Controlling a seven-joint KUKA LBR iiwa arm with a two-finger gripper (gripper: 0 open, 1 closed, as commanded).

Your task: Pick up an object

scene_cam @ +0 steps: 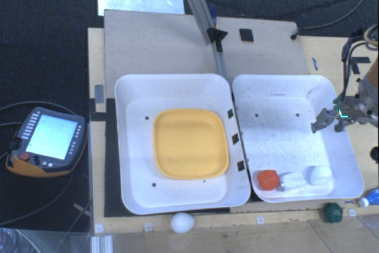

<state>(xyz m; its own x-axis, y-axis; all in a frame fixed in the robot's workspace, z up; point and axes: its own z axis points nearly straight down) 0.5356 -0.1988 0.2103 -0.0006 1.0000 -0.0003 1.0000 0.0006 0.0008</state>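
While the claw (327, 120) hangs over the right edge of the right bin (278, 127), you can count the stock as follows. Left bin (133, 127): one yellow plate (191, 143), flat in the middle, too broad for an easy pinch. Right bin, near wall: one red ball (267, 180), one white bottle (294, 181) lying just beside it, one white ball (320, 175) next along. These three sit crowded against the near wall, likely because the floor slopes or they rolled there, which leaves little room around each. Outside the bins, on the table (148, 38): one white egg (182, 223) at the near edge, one green ball (332, 212) near the right corner.

Arm: it reaches in from the right, wrist low, claw pointing left toward the bin's middle, well apart from the three pieces. Whether it is spread or closed you cannot tell at this size; nothing is seen between its tips.
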